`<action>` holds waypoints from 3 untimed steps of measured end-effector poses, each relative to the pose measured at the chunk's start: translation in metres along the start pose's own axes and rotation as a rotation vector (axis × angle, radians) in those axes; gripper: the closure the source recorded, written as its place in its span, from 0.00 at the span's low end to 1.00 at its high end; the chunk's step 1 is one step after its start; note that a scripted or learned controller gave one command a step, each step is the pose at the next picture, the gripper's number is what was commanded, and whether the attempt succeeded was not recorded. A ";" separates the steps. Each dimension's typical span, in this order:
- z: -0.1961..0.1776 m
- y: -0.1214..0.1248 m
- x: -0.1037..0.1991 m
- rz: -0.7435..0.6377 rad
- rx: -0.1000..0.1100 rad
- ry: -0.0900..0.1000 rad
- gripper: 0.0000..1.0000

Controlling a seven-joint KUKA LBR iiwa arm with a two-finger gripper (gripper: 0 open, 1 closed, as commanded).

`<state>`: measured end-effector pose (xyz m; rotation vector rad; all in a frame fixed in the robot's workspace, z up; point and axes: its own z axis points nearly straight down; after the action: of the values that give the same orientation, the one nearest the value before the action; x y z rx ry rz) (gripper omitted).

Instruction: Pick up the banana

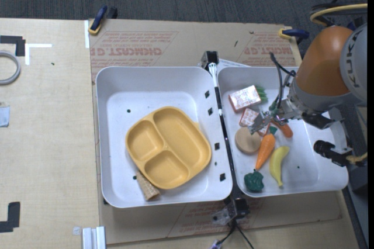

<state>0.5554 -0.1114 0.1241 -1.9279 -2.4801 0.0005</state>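
Fingers of the grey two-finger gripper [270, 120] are lost in clutter, so whether they are spread or pressed together I cannot tell; they sit low in the right white plastic bin [327, 180], above the orange carrot [265, 151], and nothing yellow shows between them. Pickup looks not yet done: the small curved yellow banana [277, 165] lies flat on the bin floor just beside the carrot, near the green broccoli piece [254, 182], smooth, whole and unobstructed from above.

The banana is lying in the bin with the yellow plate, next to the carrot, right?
Not quite. The camera view shows the banana next to the carrot, but in the other bin, on the right. The yellow plate is in the left one.
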 end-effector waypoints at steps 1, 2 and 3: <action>-0.058 -0.070 -0.046 -0.010 -0.001 -0.001 0.00; 0.027 -0.083 -0.011 -0.046 0.000 0.000 0.00; 0.017 -0.082 -0.012 -0.043 -0.002 -0.001 1.00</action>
<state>0.4787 -0.1430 0.1072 -1.8754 -2.5224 -0.0016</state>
